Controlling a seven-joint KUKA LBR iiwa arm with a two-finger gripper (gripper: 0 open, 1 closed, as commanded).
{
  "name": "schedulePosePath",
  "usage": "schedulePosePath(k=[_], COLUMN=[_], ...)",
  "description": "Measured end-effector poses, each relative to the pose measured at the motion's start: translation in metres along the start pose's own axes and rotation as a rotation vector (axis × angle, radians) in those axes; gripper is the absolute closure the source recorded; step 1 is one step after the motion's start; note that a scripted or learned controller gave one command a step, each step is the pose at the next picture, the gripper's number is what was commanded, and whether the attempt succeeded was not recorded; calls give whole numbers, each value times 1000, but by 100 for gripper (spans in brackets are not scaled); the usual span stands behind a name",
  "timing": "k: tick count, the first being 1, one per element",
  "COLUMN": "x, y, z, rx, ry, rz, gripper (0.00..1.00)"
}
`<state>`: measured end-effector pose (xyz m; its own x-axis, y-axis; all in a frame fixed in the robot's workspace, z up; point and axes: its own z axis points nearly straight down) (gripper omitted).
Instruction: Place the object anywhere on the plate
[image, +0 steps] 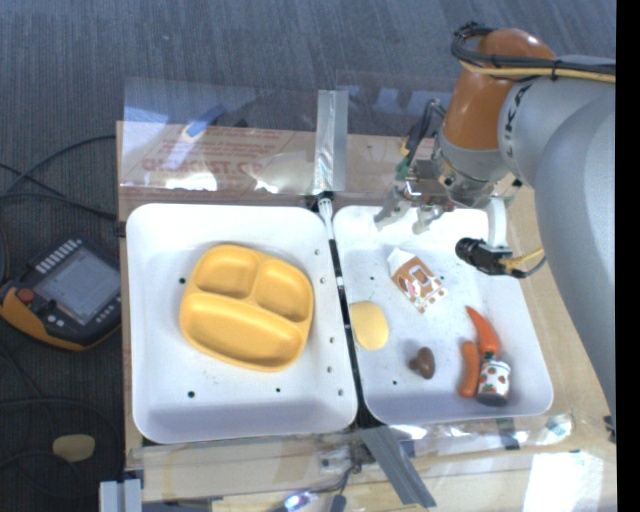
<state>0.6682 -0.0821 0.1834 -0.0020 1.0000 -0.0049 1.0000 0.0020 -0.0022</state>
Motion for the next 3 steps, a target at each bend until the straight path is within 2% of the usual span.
schedulePosePath(k=[1,2,3], x=[100,135,159], y=[-23,-63,-30], z=[0,0,0], rx=[-1,1,1], ry=[5,3,5], rz=[-1,0,0], gripper=[100,100,100])
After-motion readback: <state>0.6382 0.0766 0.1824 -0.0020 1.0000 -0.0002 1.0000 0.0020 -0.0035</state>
